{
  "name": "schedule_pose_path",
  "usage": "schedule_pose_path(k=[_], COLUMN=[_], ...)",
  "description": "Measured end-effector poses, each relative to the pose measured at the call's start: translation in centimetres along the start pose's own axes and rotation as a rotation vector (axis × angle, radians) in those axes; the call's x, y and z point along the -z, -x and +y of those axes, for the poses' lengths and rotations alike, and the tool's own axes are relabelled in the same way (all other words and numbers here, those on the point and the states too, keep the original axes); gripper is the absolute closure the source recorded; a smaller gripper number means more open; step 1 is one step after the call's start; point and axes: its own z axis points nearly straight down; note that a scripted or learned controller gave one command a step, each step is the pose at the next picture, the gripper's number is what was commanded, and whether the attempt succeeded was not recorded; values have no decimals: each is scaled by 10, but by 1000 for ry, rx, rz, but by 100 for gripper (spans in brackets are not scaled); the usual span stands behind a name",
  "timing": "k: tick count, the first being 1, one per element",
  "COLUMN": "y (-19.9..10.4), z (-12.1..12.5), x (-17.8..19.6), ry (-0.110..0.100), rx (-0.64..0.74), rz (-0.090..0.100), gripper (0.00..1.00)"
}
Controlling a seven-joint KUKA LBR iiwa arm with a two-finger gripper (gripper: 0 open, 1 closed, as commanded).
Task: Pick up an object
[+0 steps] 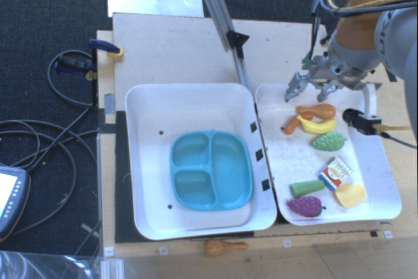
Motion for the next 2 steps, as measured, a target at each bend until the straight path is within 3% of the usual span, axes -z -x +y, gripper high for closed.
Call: schedule_pose_path(k=[1, 2], y=[-1, 1], z=[-1, 3], x=[-63, -102], ry=[-2, 16], rx=[1, 1], rz=[1, -5], gripper=[0, 0])
